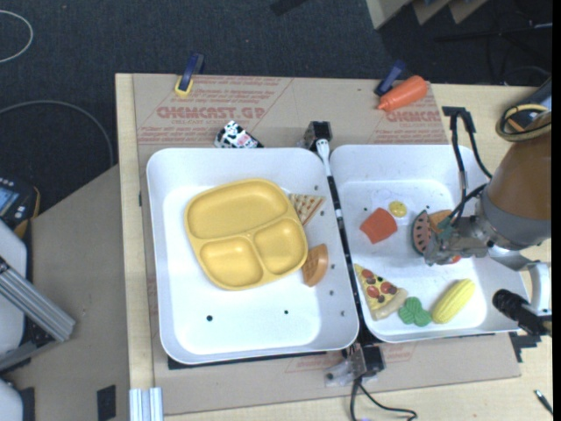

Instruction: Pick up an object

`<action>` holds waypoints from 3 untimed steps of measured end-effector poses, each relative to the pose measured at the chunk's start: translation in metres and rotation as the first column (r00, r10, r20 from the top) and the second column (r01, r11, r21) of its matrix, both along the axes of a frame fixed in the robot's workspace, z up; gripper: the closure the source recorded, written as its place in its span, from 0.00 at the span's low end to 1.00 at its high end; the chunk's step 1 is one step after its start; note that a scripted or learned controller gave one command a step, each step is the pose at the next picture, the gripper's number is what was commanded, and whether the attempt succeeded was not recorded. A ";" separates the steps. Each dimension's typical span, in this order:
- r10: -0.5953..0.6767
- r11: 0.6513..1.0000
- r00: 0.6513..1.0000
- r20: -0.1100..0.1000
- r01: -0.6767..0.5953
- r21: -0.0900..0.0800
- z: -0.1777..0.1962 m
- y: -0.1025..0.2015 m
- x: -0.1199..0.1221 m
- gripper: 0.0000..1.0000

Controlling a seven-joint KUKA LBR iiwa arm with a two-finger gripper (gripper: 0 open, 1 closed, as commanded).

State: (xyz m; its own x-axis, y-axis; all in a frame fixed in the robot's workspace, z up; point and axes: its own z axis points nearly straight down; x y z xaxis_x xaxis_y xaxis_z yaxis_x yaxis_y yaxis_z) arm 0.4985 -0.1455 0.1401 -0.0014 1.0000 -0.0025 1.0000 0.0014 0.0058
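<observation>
The nearest items lie along the front of the right bin [412, 156]: a pizza slice [380, 290], a green broccoli piece [415, 311] touching its right side, and a yellow corn cob [453, 300] just beside the broccoli. All three rest on the bin floor, apart from the arm.

Behind them, at mid-depth — the gripper [436, 249] is lowered into the right bin, directly over a watermelon slice [422, 232]. The finger state cannot be determined; the fingertips blend with the slice beneath them. A red block [379, 225] lies to the left of the slice, and a small yellow disc [398, 208] sits just behind the block. An orange piece [439, 217] is partly hidden by the wrist.

In the left bin [166, 261], a yellow divided plate [244, 232] occupies the centre. A brown bread piece [316, 265] touches its right edge; a waffle wedge [306, 206] lies at its rear right corner.

On the bench behind the bins — a carrot [403, 93] lies at the right, and a black-and-white toy [236, 136] lies behind the left bin.
</observation>
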 end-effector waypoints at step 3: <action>0.004 1.000 1.000 -0.001 -0.004 0.002 0.092 0.044 0.047 1.00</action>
State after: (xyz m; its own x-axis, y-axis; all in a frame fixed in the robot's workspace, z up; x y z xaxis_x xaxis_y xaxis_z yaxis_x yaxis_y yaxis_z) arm 0.5457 -0.1016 0.2326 -0.0051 1.0000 -0.0010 1.0000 0.0051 0.0051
